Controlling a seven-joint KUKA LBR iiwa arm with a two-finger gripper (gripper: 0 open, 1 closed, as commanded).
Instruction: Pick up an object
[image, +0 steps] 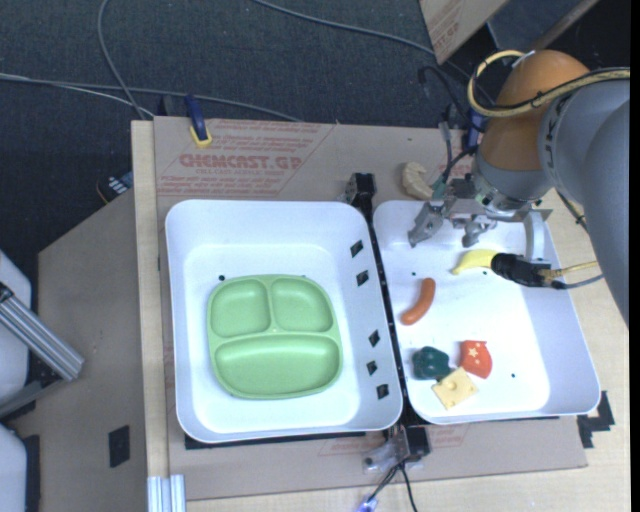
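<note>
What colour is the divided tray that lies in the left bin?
Light green. The divided tray shows well in the camera view, lying in the white left bin.

The arm (590, 130) is grey with a rounded orange band (525, 110). Yellow and black cables loop over it. Its gripper (447, 229) is grey metal.

The desk (250, 160) is a pale wooden board with red lettering along its far side. Two shallow white bins rest on it side by side: the left bin (185, 300) and the right bin (540, 340).
</note>
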